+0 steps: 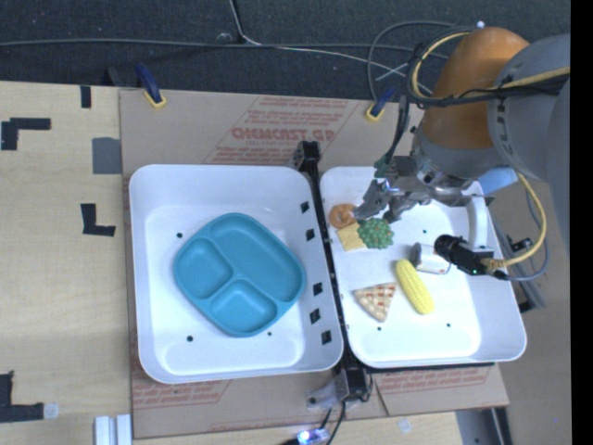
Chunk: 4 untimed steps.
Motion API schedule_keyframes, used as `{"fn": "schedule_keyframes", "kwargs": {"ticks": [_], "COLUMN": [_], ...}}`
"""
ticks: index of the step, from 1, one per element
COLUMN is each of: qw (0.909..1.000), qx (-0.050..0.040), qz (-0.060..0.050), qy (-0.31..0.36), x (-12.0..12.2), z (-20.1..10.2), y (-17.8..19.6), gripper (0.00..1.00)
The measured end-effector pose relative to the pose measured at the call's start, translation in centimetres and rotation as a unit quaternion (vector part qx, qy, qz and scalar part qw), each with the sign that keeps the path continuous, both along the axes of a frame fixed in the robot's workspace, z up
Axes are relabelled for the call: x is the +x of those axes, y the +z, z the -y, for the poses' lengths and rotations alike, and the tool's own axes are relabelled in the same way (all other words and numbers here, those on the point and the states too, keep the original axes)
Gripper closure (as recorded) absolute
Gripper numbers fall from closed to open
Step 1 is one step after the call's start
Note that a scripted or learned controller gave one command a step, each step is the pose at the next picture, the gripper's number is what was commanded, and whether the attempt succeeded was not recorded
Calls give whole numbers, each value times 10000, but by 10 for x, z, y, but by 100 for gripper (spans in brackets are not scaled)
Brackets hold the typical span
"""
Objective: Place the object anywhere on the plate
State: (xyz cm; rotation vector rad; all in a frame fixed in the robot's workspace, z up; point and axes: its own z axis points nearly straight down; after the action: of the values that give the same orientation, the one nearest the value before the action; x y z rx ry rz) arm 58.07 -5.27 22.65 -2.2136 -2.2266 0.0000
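Reaching into the right bin, the pincer is poised directly above the broccoli; its opening cannot be told. Picking is judged under way. Next, a secure hold is required before carrying to the plate, well left.

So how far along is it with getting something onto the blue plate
Early stage. Done: nothing yet; the blue plate in the left bin carries no food. In hand: the gripper is down in the right bin, right over the broccoli, but a hold on it can't be confirmed. Left: lift a piece, carry it across the divider and set it on the plate. The corn and pizza slice lie untouched.
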Motion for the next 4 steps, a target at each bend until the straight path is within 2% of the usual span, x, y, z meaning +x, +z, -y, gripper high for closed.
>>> {"fn": "schedule_keyframes", "kwargs": {"ticks": [1, 3, 4], "qw": [10000, 10000, 10000], "qx": [-1, 2, -8], "qz": [-6, -10, -14], "qy": [-3, 11, 2], "x": [-8, -46, -55], "z": [-44, -154, -205], "y": [-2, 8, -4], "gripper": [100, 100, 100]}}
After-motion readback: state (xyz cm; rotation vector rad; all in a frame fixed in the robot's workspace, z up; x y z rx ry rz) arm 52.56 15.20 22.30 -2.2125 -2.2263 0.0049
